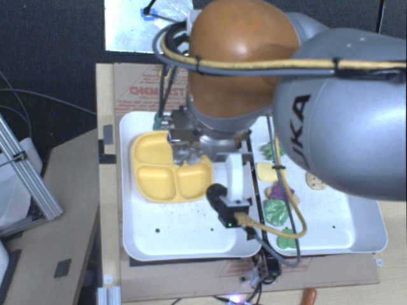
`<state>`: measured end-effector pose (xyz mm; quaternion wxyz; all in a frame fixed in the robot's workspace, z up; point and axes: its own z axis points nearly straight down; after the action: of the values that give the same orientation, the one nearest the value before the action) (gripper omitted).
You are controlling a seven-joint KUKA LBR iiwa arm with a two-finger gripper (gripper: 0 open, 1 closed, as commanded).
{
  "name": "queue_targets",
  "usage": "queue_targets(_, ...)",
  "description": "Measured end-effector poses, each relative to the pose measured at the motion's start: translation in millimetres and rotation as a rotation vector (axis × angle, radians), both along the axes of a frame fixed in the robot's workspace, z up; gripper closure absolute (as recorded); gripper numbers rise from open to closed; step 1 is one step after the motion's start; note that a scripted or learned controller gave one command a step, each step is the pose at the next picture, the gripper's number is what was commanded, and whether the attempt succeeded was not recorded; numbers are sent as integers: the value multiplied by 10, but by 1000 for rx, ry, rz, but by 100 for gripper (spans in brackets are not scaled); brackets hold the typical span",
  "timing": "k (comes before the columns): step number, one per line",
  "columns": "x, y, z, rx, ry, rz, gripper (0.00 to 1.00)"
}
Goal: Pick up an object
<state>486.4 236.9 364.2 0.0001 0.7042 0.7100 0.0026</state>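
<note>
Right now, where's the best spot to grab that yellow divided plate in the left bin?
Probably the yellow divided plate's outer rim at its near-left edge, coming straight down from above. It lies flat in the left bin, so only the thin raised lip offers purchase, and that side sits free of the arm.

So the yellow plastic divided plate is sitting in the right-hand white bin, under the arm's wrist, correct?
Not quite: the camera view shows the yellow plastic divided plate in the left-hand white bin, not the right one. It does sit under the arm's wrist.

My one camera sits fixed above the bench (76, 170), looking down at a slant on both white bins (191, 240), close over my arm (331, 107).
</note>
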Motion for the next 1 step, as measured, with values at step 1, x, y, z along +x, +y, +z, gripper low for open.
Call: queue_targets(1, 7, -333, 455, -1, -2, -9, 100)
